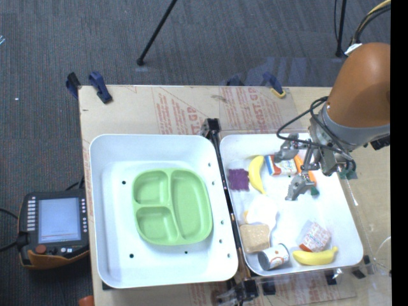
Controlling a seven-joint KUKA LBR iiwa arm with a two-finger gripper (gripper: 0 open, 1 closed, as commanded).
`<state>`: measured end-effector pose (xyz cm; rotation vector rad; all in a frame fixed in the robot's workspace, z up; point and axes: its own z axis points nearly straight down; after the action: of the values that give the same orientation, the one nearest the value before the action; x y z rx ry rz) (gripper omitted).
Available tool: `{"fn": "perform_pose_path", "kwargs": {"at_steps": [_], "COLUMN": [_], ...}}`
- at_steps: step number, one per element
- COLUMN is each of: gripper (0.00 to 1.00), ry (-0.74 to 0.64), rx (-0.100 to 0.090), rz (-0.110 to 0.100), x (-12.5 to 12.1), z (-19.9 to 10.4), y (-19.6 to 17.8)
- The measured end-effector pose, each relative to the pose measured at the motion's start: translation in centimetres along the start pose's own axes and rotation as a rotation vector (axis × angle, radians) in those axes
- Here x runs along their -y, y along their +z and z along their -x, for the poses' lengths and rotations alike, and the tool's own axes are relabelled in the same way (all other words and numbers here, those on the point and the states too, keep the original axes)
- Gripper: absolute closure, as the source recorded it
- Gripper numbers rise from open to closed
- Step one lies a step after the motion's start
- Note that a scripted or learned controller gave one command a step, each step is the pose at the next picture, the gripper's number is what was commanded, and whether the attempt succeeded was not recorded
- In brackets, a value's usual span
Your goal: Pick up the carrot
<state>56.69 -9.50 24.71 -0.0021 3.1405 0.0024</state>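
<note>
The bench was a brown cardboard-covered board (185,107) carrying two shallow white plastic bins side by side. The left bin (105,171) held a light green plastic plate with three compartments (172,207). The grey arm with its orange band (362,88) reached in from the right and hung over the upper right part of the right bin (347,215), its wrist pointing down and slightly leftward toward the bin floor.

The gripper (301,182) sat low over the bin, and a small orange carrot (298,166) showed right at it, partly hidden by the metal fingers. Whether the claw was spread or closed could not be told, nor whether it gripped the carrot or merely touched it.

To the left of the gripper lay a curved yellow banana (256,173), and further left a purple cluster of toy grapes (238,180). Near the bin's front lay a tan slice of bread (255,237), a second yellow banana (315,256), a clear crinkled packet with red printing (315,236) and a small white cylindrical can lying on its side (275,257).

A handheld pendant with a grey screen (56,225) rested on the floor left of the bench.
</note>
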Motion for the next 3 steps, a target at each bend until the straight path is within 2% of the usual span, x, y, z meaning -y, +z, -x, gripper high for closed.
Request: {"fn": "perform_pose_path", "kwargs": {"at_steps": [1, 2, 3], "gripper": [0.0, 0.0, 1.0], "ry": [0.421, 0.479, 0.473], "rx": [-0.005, -0.006, 0.001], "rz": [-0.001, -0.002, -0.001], "x": [3.3, 7.5, 7.3], "z": [4.9, 1.7, 2.0], "y": [9.0, 16.2, 15.0]}}
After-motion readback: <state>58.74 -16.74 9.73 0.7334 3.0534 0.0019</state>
